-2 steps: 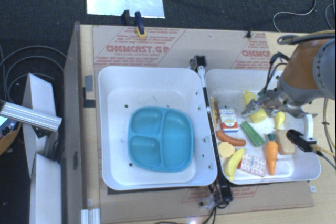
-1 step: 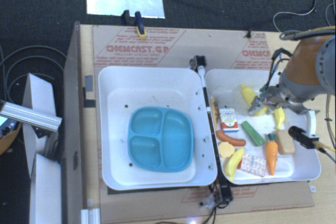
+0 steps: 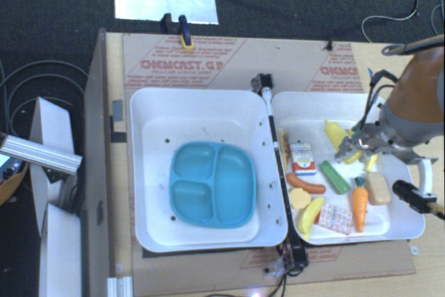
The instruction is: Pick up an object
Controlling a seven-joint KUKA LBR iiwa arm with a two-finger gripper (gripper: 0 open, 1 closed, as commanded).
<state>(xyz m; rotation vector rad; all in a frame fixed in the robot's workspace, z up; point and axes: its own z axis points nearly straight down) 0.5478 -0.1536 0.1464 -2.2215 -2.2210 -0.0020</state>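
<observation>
The right bin (image 3: 348, 102) holds several toy foods. Among them are a yellow piece (image 3: 334, 131), a red and white carton (image 3: 302, 156), a green stick (image 3: 335, 177), a sausage (image 3: 306, 185), a banana (image 3: 311, 214), a speckled wafer (image 3: 335, 219), a carrot (image 3: 359, 208) and a beige block (image 3: 379, 188). My gripper (image 3: 353, 147) hangs low over the bin's upper right part, just right of the yellow piece and above the green stick. The arm covers what lies right under it.
A blue divided plate (image 3: 212, 184) lies in the left bin (image 3: 149, 149). A ridge with a clamp (image 3: 263, 85) at its far end separates the two bins. A yellow round slice (image 3: 300, 199) sits by the sausage. Cables run along the far right.
</observation>
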